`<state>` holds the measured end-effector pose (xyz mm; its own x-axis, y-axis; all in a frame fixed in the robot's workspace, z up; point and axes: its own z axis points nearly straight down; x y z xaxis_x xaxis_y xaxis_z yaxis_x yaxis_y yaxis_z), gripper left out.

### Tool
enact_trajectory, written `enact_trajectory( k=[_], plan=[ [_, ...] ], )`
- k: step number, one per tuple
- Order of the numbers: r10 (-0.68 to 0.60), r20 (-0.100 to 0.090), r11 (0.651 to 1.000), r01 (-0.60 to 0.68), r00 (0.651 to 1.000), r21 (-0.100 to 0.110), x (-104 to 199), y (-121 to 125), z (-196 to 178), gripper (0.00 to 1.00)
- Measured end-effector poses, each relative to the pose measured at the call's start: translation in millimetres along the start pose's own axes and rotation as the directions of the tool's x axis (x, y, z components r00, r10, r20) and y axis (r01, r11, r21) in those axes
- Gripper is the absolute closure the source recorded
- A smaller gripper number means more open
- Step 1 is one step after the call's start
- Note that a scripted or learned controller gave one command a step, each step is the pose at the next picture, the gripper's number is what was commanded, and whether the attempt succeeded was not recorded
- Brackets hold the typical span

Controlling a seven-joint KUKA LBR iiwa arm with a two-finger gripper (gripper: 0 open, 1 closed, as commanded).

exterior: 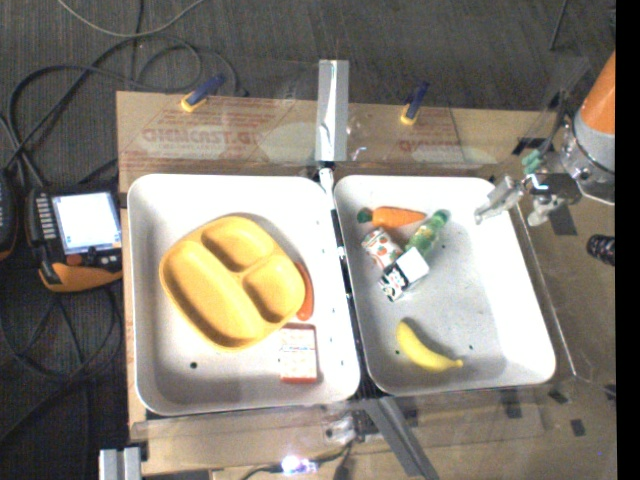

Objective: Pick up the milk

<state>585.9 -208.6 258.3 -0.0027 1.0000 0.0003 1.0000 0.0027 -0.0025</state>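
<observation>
The milk [404, 270] is a small white carton with black patches, lying tilted in the middle of the right bin [500, 298]. It touches a green bottle [427, 232] on its upper right and an orange-and-white carton [378, 247] on its upper left. My gripper [518, 202] hangs over the right bin's far right corner, well up and to the right of the milk. It is open, with nothing between its fingers.
An orange carrot [396, 214] lies at the back of the right bin and a banana [428, 348] near its front. The left bin [150, 368] holds a yellow divided plate [232, 280] and a small flat box [298, 354].
</observation>
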Motion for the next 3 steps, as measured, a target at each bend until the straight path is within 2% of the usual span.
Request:
enact_trajectory(
  k=[1,2,3],
  plan=[
    [0.053,0.002,0.999,-0.053,0.999,0.002,15,22,135,0.00],
    [-0.179,0.008,0.984,0.179,0.984,-0.007,97,68,168,0.00],
    [-0.257,0.007,0.966,0.257,0.966,-0.013,99,11,167,0.00]
  ],
)
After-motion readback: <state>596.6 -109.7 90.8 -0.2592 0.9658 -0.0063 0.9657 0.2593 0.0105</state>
